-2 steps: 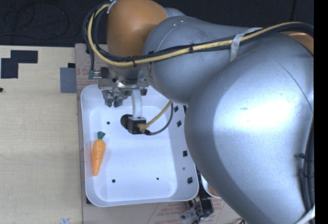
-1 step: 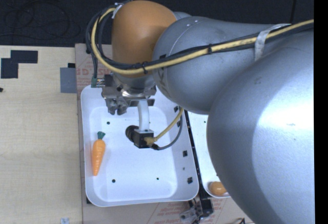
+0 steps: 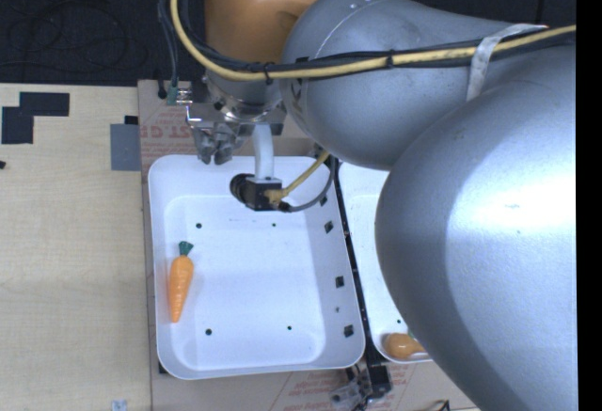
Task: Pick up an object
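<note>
A toy carrot, orange with a green top, lies along the left wall of the left white bin. My gripper hangs over the far left corner of that bin, well up and away from the carrot. Nothing shows in it. The grey arm and its orange band cover the far rim and most of the right bin. A rounded yellow-orange object peeks out from under the arm at the near edge of the right bin.
A black fitting with a yellow cable hangs from the arm over the far part of the left bin. Pale wooden bench top spreads to the left of the bins.
</note>
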Tool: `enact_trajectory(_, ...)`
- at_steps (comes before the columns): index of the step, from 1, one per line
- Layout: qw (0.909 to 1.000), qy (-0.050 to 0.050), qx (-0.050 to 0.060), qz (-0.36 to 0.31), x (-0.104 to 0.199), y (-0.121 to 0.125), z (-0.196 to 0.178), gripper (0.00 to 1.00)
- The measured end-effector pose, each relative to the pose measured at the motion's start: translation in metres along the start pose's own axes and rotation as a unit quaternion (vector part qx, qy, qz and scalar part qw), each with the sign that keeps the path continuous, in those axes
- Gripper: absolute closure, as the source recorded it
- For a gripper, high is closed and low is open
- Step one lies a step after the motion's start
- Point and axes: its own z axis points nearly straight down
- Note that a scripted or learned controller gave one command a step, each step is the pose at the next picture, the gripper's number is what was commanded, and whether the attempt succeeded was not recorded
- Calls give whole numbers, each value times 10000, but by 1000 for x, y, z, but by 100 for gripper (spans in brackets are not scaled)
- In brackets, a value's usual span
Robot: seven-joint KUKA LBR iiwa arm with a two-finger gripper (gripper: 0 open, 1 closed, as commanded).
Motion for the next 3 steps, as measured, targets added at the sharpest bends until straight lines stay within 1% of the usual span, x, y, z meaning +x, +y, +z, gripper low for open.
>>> enact_trajectory(1,10000,-20,62,29,0,-4,83,100)
enact_trajectory(2,10000,-12,37,26,0,-3,83,100)
enact_trajectory(3,10000,-4,25,30,0,-2,70,100)
